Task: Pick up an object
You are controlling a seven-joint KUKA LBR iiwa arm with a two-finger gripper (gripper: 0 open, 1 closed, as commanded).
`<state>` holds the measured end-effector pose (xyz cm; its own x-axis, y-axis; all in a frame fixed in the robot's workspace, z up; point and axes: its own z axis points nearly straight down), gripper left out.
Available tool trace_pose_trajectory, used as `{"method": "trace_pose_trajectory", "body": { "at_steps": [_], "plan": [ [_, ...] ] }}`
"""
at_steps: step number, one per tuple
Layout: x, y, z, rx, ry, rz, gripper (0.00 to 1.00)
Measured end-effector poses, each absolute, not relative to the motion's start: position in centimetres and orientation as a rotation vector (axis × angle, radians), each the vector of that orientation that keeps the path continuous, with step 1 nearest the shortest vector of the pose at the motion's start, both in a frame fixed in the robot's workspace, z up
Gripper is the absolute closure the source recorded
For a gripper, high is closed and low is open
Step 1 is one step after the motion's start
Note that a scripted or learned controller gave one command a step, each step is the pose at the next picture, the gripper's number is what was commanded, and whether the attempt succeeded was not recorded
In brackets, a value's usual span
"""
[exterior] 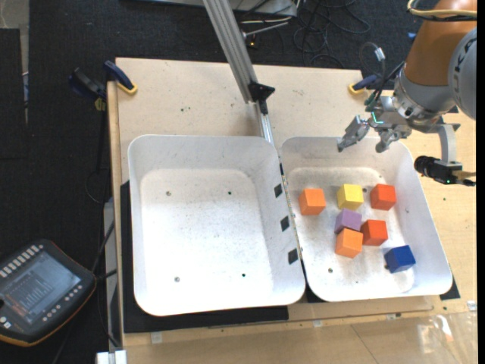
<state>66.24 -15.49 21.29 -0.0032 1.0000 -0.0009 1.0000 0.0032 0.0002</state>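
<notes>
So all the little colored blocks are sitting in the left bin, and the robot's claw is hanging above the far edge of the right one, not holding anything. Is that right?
Not quite. The camera view shows the blocks, such as the yellow block and the blue block, in the right bin, not the left bin. The rest holds: the gripper hangs above the right bin's far edge with nothing between its fingers.
</notes>
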Motion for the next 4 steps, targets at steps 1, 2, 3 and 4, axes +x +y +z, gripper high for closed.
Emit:
{"method": "trace_pose_trajectory", "body": {
  "at_steps": [1,2,3,4],
  "plan": [
    [66.2,-15.5,21.3,2.217,2.225,-0.001,0.0],
    [65.5,-16.2,16.1,2.225,2.223,-0.005,0.0],
    [66.1,-16.0,9.9,2.221,2.227,-0.005,0.0],
    [66.1,-15.9,9.5,2.218,2.225,-0.002,0.0]
  ]
}}
